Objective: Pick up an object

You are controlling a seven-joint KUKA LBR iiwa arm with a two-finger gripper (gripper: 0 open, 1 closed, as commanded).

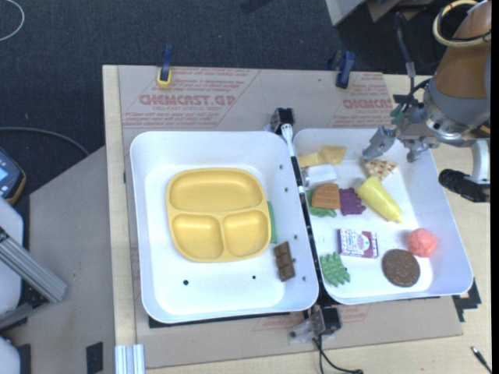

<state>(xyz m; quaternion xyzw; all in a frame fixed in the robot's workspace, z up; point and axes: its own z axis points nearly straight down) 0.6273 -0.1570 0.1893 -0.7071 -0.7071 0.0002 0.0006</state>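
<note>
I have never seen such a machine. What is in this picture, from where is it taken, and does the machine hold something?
One camera fixed above a bench looks down at a slant. The grey and orange thing at the right is a robot arm; its hand hangs over the far part of the right white bin, just above a waffle-like toy. I cannot tell whether it grips anything.

That bin holds toy food: a yellow cone, purple grapes, a pink ball, a brown disc, a small carton and a green leafy piece. The left white bin holds a yellow divided tray and a chocolate piece.
</note>
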